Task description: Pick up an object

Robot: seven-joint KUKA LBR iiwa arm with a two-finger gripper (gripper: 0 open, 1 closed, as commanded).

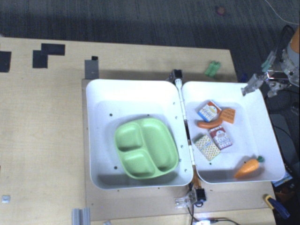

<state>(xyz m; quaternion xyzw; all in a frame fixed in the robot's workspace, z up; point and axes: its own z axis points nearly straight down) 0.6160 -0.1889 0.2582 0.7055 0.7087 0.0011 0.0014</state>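
The right bin (262, 125) holds several small items. A blue-and-white box (209, 110) lies beside an orange waffle piece (228, 115), with a sausage (210, 123) just below them. Lower down are a red-and-white box (221, 138) and a speckled packet (206, 147). A toy carrot (247, 168) rests in the near right corner. My gripper (259, 89) hangs over the bin's far right corner, above and apart from all the items. Its fingers are spread open with nothing between them.
The left bin (101, 107) holds a green divided plate (146, 147). A small green object (212, 68) lies on the bench behind the bins. A rail with a black clamp (176, 74) separates the two bins. Cables run off the bench's near edge.
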